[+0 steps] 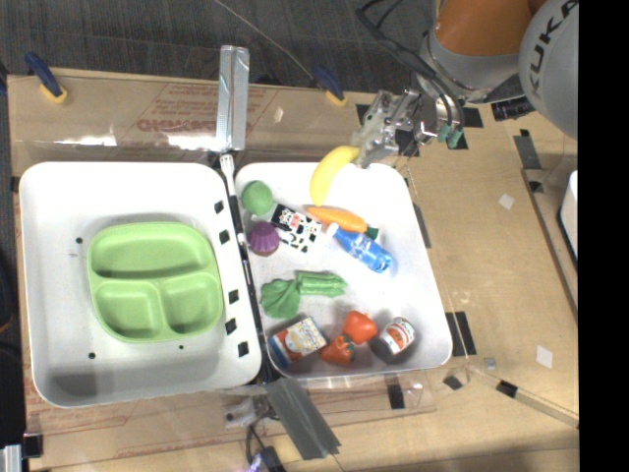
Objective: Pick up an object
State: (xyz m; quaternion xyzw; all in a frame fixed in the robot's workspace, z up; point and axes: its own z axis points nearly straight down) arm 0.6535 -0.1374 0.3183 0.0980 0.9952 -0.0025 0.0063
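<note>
We see the gripper pinching one end of the banana, lifting it above the right bin.

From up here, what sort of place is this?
Probably a robot lab test bench: an arm over two white bins, toy food like a banana, and tape marks on the board.

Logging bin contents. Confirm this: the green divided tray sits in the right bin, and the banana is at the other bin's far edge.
Wrong bin: the camera view shows the tray in the left bin. The banana lies at the far edge of the right bin.
</note>
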